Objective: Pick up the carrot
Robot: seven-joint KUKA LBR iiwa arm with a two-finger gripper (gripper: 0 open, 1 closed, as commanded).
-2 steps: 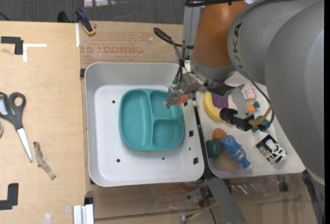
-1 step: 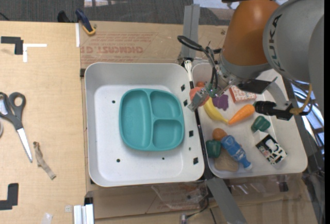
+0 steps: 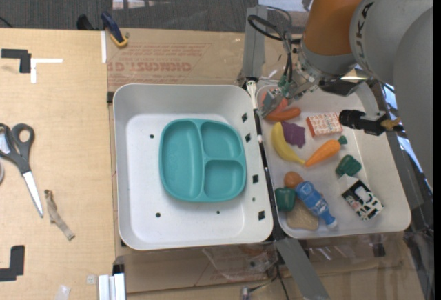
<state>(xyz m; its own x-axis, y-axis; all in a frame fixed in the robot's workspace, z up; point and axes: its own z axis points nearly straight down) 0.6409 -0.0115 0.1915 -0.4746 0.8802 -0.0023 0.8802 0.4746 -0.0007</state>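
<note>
The carrot (image 3: 322,152) is orange with a green top and lies tilted in the middle of the right bin (image 3: 396,212). My gripper (image 3: 283,94) hangs low over that bin's far left corner, just above a red-orange elongated item (image 3: 283,113). It is well up and to the left of the carrot and does not touch it. The wrist and cables hide the tips.
The right bin also holds a yellow banana (image 3: 282,143), a purple piece (image 3: 295,133), a pink box (image 3: 324,125), a green piece (image 3: 348,166), a blue bottle (image 3: 316,201) and a black-and-white box (image 3: 362,199). A teal divided plate (image 3: 203,159) lies in the left bin (image 3: 131,174). Scissors (image 3: 21,154) rest on the bench.
</note>
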